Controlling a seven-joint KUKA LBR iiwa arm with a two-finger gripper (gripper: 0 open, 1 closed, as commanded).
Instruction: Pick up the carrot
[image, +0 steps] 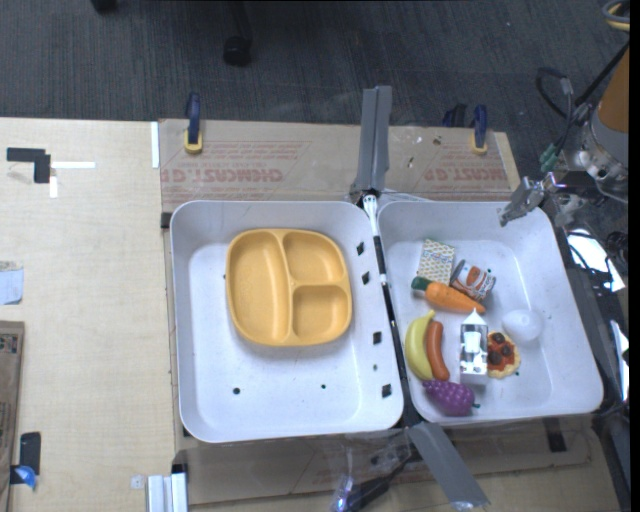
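Note:
The carrot (448, 296) is orange with a green top. It lies in the right bin (560, 395), near that bin's middle, with the green end pointing left. My gripper (523, 203) hangs over the bin's far right corner, well up and to the right of the carrot and apart from it. Nothing shows in its grasp.
Around the carrot lie a patterned packet (435, 260), a small can (472, 280), a banana (417, 346), a sausage (436, 351), a white carton (474, 351), a pizza slice (501, 353), purple grapes (450, 397) and a white ball (520, 323). A yellow divided plate (290, 287) sits in the left bin (200, 400).

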